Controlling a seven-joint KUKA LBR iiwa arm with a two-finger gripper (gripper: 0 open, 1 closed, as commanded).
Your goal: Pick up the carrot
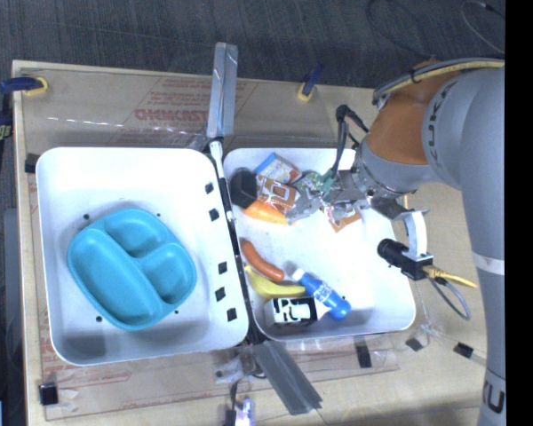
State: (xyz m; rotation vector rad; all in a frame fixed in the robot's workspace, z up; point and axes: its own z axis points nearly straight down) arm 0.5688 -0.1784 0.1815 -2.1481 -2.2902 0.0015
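The gripper (339, 201) was lowered into the right bin (400, 313); its jaw state could not be told, and the carrot (268, 211) lay just beside it, ungrasped

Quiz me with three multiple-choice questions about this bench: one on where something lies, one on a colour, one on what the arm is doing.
1. Where does the carrot lie?
A. In the left bin
B. In the right bin
C. On the bench outside both bins

2. What colour is the divided tray in the left bin?
A. Red
B. Blue
C. Black

3. Where is the gripper?
A. Over the right bin
B. Over the tray
C. Off the bench

Answers: 1 B, the carrot rests near the top of the right bin. 2 B, the tray is plainly light blue. 3 A, the arm's end sits among the right bin's clutter.
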